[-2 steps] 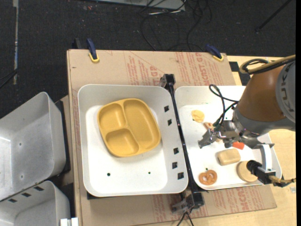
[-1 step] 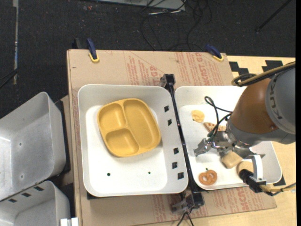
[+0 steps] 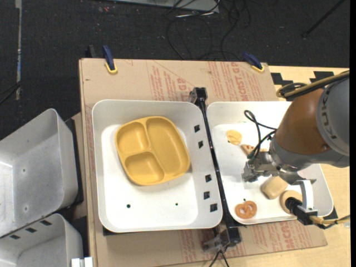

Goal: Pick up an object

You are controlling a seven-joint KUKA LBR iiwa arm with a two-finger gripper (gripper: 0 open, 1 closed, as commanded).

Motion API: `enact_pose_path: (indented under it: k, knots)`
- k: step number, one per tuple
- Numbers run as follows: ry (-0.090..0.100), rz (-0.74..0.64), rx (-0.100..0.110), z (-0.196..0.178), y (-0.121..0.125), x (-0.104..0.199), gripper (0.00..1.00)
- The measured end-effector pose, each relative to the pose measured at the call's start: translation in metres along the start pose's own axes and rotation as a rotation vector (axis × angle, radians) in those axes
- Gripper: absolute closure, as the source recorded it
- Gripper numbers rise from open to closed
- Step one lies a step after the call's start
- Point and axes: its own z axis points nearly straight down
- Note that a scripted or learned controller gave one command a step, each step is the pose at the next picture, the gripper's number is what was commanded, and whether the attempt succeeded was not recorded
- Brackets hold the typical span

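Camera view caught the yellow three-compartment plastic plate (image 3: 152, 149) lying flat in the left white bin (image 3: 111, 204). In the right white bin (image 3: 222, 113), a small pale yellow round piece (image 3: 234, 136) lay near the far wall, and an orange pretzel-shaped toy (image 3: 246, 209) sat by the near rim. My gripper (image 3: 251, 172) hung low over that bin's middle, and I could not tell its state. Just right of it lay a tan block (image 3: 273, 188), then a brown ring-shaped piece (image 3: 290, 202).
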Motion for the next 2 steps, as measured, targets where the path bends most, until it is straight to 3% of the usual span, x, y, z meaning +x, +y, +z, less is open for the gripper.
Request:
enact_pose_path:
  k: [2]
  knots:
    - [-0.002, -0.006, -0.007, -0.111, 0.017, -0.010, 1.00]
